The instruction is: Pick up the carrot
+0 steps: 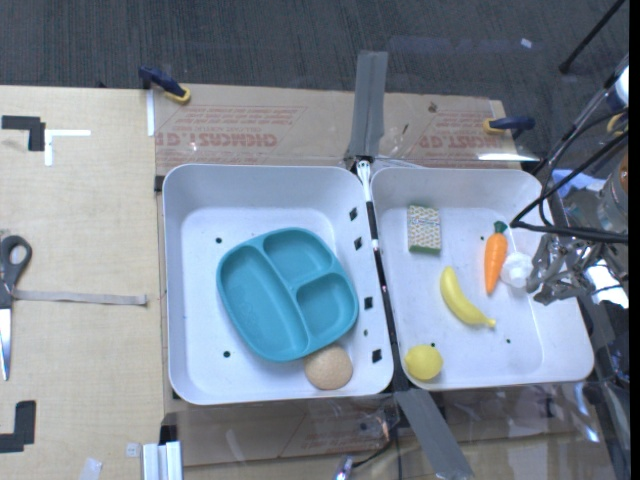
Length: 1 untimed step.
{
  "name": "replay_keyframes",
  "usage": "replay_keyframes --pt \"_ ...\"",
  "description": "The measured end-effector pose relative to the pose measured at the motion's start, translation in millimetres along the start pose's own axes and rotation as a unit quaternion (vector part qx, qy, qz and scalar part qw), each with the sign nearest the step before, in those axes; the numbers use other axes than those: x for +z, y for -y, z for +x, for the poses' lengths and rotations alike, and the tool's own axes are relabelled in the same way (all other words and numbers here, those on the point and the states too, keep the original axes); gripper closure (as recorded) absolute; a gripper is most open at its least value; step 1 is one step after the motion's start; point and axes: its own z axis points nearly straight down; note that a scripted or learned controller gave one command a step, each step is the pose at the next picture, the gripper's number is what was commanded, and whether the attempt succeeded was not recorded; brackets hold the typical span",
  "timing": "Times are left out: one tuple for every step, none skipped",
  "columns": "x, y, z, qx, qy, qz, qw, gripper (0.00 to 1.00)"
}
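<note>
Orange and tapered, lying in the right bin point(560, 363) toward its three o'clock side: the carrot point(493, 264), green top pointing to twelve o'clock, tip to six. Sitting just beside a small white object point(517, 270) at its three o'clock, possibly touching it. Resting well clear of the banana point(464, 299) at its seven o'clock, the green sponge point(424, 229) at its ten o'clock, and the lemon point(424, 362) further off toward seven.

Hovering at the bin's three o'clock rim, just past the white object: the gripper point(553, 273), metallic and tangled with cables; not possible to tell whether parted or closed, too cluttered to read. Holding nothing visible.

Judging the step in hand as the approach, with no grasp made yet. Doing it well probably means travelling toward nine o'clock until centred over the carrot's thick upper half, turning the wrist so the closing line runs from nine to three, across the narrow body rather than along it. Coming down carefully on the three o'clock side, where the white object is crowding the carrot and could get nudged or pinched along with it. Closing only once straddling the orange body, then lifting straight up.

Lying in the left bin point(180, 298): a blue divided plate point(287, 293) and a tan ball point(328, 368), both irrelevant. Scissors point(10, 268) resting on the worktop point(80, 368) at far nine o'clock.
</note>
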Motion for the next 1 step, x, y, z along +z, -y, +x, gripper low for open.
replay_keyframes --pt "-56.7 -7.1 -2.7 -0.188 0.001 0.000 0.9822 1.00"
